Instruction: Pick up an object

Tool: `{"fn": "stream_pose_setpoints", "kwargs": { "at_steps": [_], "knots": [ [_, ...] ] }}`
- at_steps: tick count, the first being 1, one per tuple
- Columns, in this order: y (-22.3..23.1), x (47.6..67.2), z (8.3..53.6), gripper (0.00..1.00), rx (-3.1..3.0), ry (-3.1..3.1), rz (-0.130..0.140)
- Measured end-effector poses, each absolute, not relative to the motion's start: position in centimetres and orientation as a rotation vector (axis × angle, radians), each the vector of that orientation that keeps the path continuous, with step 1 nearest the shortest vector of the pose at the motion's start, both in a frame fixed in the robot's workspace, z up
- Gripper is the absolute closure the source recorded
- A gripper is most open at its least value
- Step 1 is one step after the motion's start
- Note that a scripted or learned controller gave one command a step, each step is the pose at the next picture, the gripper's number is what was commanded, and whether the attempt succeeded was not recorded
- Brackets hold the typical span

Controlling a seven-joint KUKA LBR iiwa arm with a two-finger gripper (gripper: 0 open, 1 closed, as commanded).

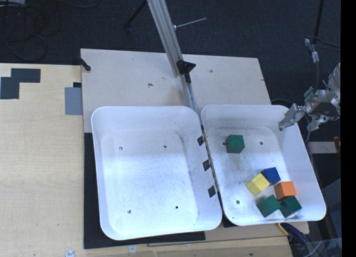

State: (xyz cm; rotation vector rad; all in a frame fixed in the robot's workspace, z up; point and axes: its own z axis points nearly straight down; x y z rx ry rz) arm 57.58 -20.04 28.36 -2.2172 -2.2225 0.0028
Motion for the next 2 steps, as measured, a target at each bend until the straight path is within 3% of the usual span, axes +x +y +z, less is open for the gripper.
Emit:
{"fn": "stream_pose_setpoints", "kwargs": {
  "at_steps": [1,2],
  "knots": [
    [-20.0,57.6,28.4,0.00,-2.217,-2.223,0.003],
    [-14.4,63.6,15.7,0.00,-2.212,-2.220,0.005]
  ]
}}
